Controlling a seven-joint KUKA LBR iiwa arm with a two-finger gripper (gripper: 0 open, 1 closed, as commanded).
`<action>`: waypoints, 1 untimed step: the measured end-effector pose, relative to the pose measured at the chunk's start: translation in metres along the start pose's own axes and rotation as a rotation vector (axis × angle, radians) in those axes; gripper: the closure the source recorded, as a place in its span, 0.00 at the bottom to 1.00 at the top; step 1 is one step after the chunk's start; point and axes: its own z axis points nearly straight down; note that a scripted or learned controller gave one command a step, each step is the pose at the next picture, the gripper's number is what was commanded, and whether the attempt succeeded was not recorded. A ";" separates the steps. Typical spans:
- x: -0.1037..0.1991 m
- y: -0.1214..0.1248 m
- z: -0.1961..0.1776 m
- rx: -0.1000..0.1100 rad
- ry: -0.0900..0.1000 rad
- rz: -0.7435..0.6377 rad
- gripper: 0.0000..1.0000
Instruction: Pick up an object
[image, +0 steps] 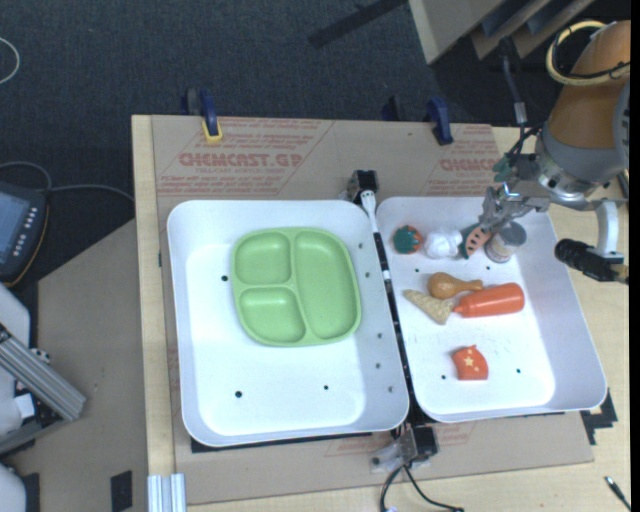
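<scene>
My gripper (496, 212) hangs over the far part of the right bin (570, 330). Right below its tip a small orange and dark striped toy (478, 240) stands tilted, touching or nearly touching the gripper. A grey round piece (501, 249) lies just to its right. A white lump (440, 243) and a green and red ball (406, 238) rest to the toy's left. Nearer the middle of the bin lie a brown drumstick (452, 286), a beige wedge (430, 306) and a long orange-red piece (491, 300). A small red toy (470, 363) sits toward the front.
The left bin (200, 330) holds a green divided plate (296, 285). A black ridge (385, 285) runs between the two bins. The arm's grey and orange body (590, 110) looms over the right bin's far right corner, with a black part (590, 258) sticking out.
</scene>
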 end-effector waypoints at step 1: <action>0.000 0.002 -0.035 0.000 0.000 0.000 1.00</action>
